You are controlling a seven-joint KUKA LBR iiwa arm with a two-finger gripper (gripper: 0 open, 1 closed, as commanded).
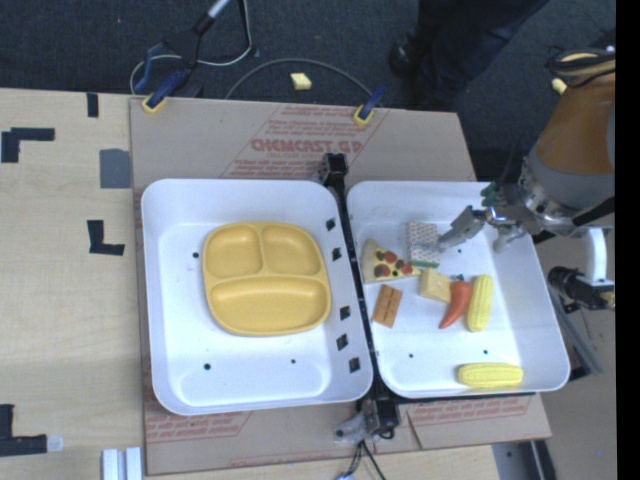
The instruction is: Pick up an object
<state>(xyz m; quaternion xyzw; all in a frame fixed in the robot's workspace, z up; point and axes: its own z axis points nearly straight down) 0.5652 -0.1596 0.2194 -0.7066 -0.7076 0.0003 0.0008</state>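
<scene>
The right bin (520, 298) holds several toy foods. A pizza slice (383, 263) lies by its left wall, with a brown biscuit (387, 306) just below it. Near the middle lie a grey waffle-like square (422, 236), a pale cheese wedge (434, 286), a red-orange pepper (456, 306) and a yellow corn cob (480, 302). A second corn cob (490, 375) rests at the front wall. My gripper (453, 236) hangs over the bin's upper middle, just right of the grey square, pointing down and to the left. Nothing is seen held in it.
The left bin (165, 268) holds a yellow divided plate (266, 276). A black divider with clips (347, 268) runs between the bins. The arm's wrist (560, 183) overhangs the right bin's far right corner. Cables and clamps lie behind the cardboard base.
</scene>
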